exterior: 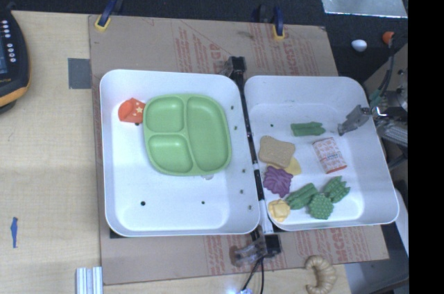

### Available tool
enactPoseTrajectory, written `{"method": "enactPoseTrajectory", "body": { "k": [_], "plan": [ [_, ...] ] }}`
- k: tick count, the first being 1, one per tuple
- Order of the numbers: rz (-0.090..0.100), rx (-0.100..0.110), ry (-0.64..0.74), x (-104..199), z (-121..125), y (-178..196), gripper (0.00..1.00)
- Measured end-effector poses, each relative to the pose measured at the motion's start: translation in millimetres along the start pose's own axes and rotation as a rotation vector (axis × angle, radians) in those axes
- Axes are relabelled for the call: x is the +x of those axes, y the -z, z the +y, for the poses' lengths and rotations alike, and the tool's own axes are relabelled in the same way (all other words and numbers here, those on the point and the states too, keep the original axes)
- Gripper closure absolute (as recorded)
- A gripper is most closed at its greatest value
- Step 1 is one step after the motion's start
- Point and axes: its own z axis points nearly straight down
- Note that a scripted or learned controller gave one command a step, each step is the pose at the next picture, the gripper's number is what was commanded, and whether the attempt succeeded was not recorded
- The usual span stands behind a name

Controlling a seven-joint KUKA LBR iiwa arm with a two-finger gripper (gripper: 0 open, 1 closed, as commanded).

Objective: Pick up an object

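Note:
The right bin holds several small things: a green strip, a tan bread slice, a red and white packet, a purple piece, a yellow piece and green vegetable pieces. My gripper reaches in from the right edge over that bin's far right side. It is just right of the green strip and above the packet. Nothing is visibly held in it.
The left bin carries a green divided plate and a red item at its upper left. A control pendant lies at the far left. A tan curled object sits below the bins.

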Motion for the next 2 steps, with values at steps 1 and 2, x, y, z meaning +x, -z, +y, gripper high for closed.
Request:
{"method": "enactPoseTrajectory", "body": {
  "k": [1,2],
  "plan": [
    [0.004,0.01,-0.001,-1,-38,-130,0.0],
    [-0.001,0.001,0.002,-3,-35,-113,1.0]
  ]
}}
